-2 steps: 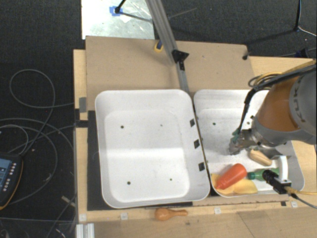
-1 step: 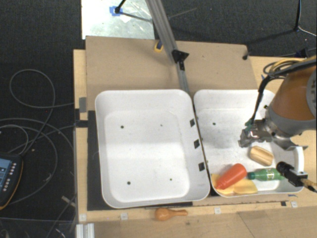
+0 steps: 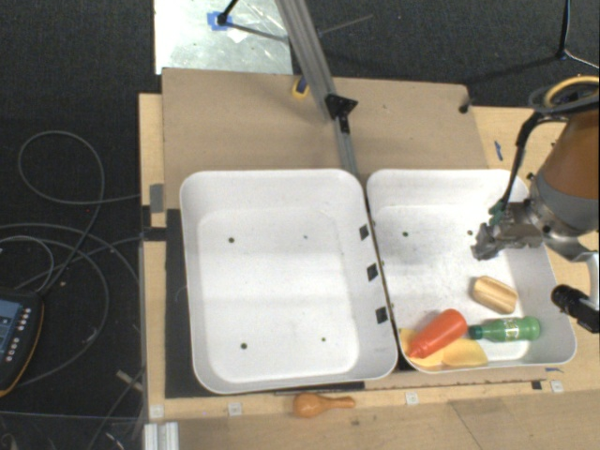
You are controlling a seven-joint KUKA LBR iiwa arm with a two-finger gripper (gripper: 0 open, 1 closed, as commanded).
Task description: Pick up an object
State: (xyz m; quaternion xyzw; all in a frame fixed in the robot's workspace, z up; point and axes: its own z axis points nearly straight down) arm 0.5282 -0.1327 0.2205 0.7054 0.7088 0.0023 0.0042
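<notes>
Pear-shaped tan gourd (image 3: 322, 403) on bench; gripper (image 3: 487, 243) above rounded tan block (image 3: 494, 293)

right bin (image 3: 441, 204): roll (image 3: 494, 293) behind bottle (image 3: 504, 329), carrot (image 3: 437, 333) left of bottle | gripper (image 3: 487, 245) behind roll

No readable text, label or number on any object or bin.
</notes>
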